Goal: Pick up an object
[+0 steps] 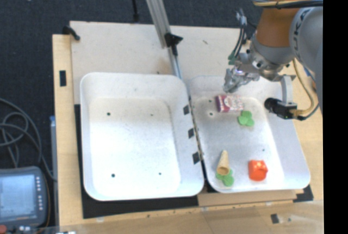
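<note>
While the arm (285,20) reaches in over the far edge of the right bin (288,146), you see its gripper (235,81) pointing down near that bin's far wall, and you cannot tell from this slanted view whether it is spread or clenched, nor whether anything sits in it. Just beside the gripper tip, on the near side, lies a small pink-and-white packet (229,103) on the bin floor; contact between the two cannot be judged. A little nearer you and slightly toward the arm's side rests a green piece (246,118), close to the packet but apart from it. Well away from the gripper, at the near end of the same bin, you find a tan cone (223,161) lying with its wide end touching a second green piece (227,178), and an orange-red block (258,170) beside them. Far from the gripper across the dividing rims sits the left bin (98,91). Both bins rest on the pale wooden surface (114,42).
</note>
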`<control>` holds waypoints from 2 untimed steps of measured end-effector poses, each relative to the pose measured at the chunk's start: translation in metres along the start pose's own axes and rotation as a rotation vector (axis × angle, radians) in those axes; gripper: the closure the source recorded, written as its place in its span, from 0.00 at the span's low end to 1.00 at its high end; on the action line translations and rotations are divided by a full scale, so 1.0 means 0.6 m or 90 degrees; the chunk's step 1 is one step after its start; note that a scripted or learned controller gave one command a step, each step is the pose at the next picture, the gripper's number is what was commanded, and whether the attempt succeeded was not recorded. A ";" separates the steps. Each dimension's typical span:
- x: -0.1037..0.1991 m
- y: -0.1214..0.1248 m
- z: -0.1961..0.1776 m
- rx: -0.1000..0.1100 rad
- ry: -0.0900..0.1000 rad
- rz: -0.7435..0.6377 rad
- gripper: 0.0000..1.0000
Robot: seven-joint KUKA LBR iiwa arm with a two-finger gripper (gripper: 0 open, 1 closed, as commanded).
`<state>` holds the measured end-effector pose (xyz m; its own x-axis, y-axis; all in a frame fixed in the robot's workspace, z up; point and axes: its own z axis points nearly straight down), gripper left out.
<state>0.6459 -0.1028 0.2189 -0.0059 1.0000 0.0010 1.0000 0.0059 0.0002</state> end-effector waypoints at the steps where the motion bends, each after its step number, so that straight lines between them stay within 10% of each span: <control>1: 0.090 -0.022 -0.026 -0.001 0.001 -0.001 1.00; 2: 0.160 -0.057 -0.024 0.000 0.000 0.000 1.00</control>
<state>0.6109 -0.0069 0.2336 -0.0060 1.0000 0.0015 1.0000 0.0060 -0.0005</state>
